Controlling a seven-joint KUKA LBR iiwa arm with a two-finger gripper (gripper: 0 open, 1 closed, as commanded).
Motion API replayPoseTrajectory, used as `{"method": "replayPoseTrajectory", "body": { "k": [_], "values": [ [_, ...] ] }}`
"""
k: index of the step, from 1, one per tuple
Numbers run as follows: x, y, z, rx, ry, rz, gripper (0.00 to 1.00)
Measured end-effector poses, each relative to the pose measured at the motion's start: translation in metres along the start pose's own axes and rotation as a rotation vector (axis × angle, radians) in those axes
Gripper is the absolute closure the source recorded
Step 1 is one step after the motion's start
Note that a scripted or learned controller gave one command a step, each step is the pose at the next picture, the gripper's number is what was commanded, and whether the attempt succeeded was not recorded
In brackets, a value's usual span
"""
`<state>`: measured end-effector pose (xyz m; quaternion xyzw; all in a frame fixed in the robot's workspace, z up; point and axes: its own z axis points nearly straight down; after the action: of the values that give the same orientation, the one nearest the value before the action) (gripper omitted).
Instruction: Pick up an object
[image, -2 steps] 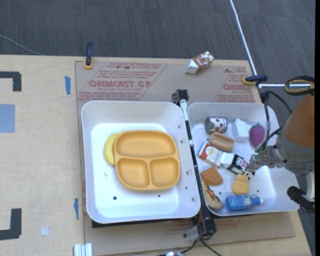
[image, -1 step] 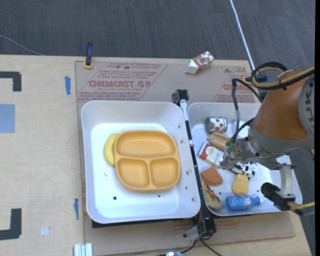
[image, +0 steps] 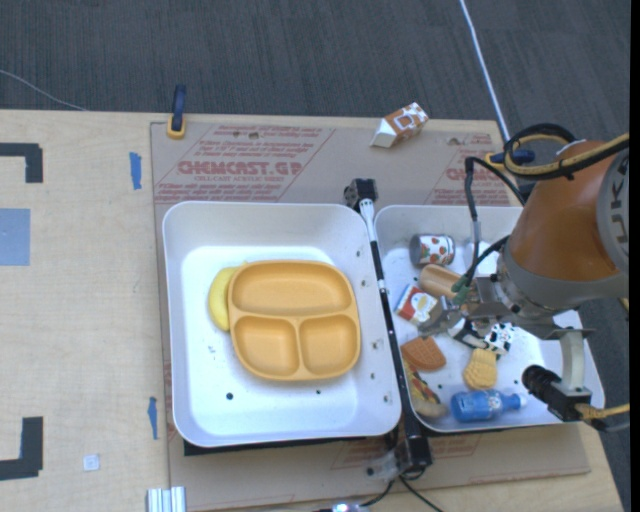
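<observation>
The table (image: 70, 300) carries a left bin (image: 190, 300) with a smooth orange three-part tray (image: 295, 320) lying over a yellow banana (image: 218, 298). The arm (image: 565, 235) hangs over the right bin (image: 400, 225); whether its hand (image: 462, 318) is apart or together cannot be told. Near the bin's front wall a blue bottle (image: 482, 405) lies flat, long axis left-right, beside a waffle-textured cracker (image: 480, 370).

Glossy white plastic bins (image: 190, 330) — smooth orange plastic tray (image: 293, 318) — matt cardboard sheet (image: 250, 165).
</observation>
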<state>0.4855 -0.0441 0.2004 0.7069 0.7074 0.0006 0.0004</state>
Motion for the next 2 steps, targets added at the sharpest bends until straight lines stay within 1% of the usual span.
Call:
{"method": "replayPoseTrajectory", "body": {
  "k": [1,2],
  "values": [
    [-0.042,-0.003,0.098,-0.007,-0.001,0.001,0.0],
    [-0.047,-0.002,0.109,-0.011,0.004,-0.001,0.0]
  ]
}}
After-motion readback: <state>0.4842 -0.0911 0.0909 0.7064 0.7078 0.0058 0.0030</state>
